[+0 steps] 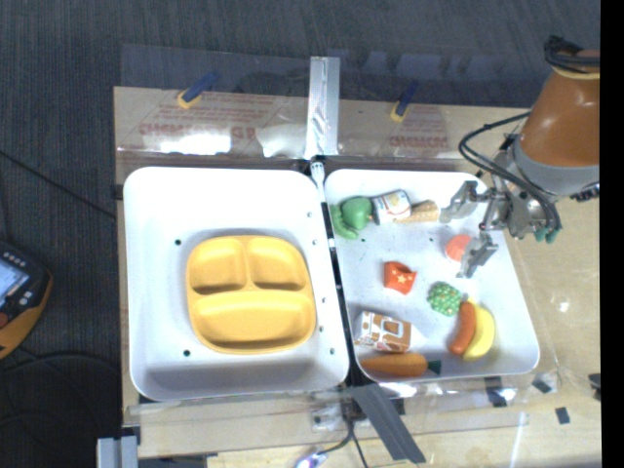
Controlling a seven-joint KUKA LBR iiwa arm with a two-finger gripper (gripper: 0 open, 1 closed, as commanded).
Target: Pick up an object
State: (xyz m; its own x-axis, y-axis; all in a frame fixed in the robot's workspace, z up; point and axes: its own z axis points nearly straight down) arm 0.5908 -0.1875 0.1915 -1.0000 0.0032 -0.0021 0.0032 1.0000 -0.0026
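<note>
My gripper [470, 230] hangs over the right bin's [512, 291] upper right part, fingers spread apart and open. Between and just below the fingers lies a small orange-red round piece [458, 247], not gripped. Further left in the bin lie a green pepper-like toy [352, 214], a small labelled can [394, 204] and a red piece [399, 277]. Below the gripper lie a green broccoli-like toy [445, 298], a banana with an orange piece [472, 330], a small carton [382, 331] and a sausage [394, 365].
The left bin [156, 213] holds a yellow divided tray [252, 292]. A metal divider [324, 105] stands behind the seam between the bins. The arm's orange band [567, 115] rises at the right edge, with cables beside it.
</note>
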